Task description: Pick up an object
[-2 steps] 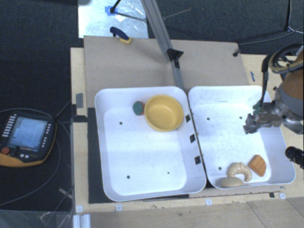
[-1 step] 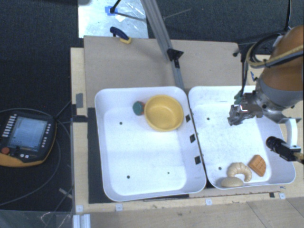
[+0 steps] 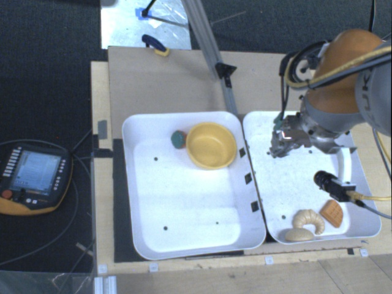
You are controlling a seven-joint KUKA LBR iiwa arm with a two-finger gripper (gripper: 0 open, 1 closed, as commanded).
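While the tool hovers at centre right over the right bin, grip state indiscernible, a yellow bowl and green ball occupy the left bin; pastries lie lower right.

**Colours across the two white bins**

Left white bin: a yellow bowl, with a dark green lump touching its left side. Right white bin: a beige croissant, a pale cream piece, an orange waffle-patterned cracker.
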